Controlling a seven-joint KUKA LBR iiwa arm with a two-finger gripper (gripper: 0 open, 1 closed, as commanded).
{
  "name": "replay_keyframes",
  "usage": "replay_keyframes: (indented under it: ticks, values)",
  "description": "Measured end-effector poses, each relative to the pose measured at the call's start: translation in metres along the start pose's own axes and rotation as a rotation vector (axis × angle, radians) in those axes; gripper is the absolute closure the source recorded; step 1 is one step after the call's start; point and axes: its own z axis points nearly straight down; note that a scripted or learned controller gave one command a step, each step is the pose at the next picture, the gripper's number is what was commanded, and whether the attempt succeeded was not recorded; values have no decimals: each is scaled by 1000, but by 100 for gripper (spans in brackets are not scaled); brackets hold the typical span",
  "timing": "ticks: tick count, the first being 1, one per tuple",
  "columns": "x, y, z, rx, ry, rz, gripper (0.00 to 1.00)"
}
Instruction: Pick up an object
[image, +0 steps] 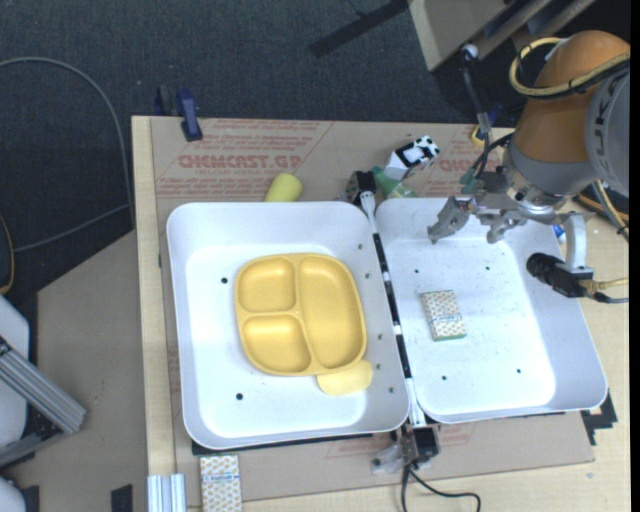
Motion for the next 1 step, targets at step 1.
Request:
replay_keyframes:
  ticks: [1]
  values:
    - [-23,-60,66,2,-1,2,0]
